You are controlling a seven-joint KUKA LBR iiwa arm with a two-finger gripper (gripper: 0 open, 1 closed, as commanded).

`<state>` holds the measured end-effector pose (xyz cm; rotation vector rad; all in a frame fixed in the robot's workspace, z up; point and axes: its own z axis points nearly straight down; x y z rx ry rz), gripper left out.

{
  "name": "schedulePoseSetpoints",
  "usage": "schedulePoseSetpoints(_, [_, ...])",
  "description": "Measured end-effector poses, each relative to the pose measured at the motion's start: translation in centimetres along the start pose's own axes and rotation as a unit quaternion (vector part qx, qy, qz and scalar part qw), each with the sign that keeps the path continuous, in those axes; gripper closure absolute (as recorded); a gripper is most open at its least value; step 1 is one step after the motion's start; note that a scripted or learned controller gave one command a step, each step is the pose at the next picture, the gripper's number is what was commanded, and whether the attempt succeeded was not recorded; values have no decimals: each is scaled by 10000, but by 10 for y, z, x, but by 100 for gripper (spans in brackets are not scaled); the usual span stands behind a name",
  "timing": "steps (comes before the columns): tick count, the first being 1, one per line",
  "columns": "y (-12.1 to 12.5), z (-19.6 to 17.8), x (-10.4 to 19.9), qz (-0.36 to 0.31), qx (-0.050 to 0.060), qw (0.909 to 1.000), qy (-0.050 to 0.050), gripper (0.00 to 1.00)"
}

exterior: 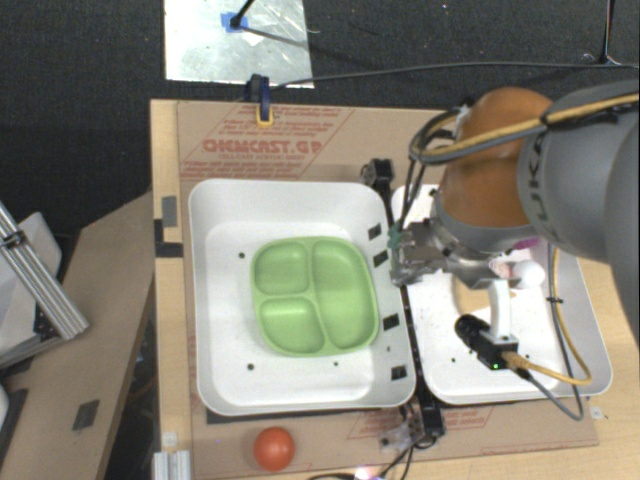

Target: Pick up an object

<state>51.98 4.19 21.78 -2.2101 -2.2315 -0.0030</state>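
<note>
**Arm Covers Much of the Right Bin**

The grey arm runs off the right edge and lies over the far half of the right bin; a small pink and white thing peeks from beneath it, too covered to name; the gripper is a dark, blurred cluster at the wall between the bins; the silver sheet is cut by the top edge; the metal rail by the left.
</note>
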Motion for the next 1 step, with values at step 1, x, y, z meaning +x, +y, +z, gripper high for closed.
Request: schedulePoseSetpoints(1, [-7,0,44,1,-2,10000,1,100])
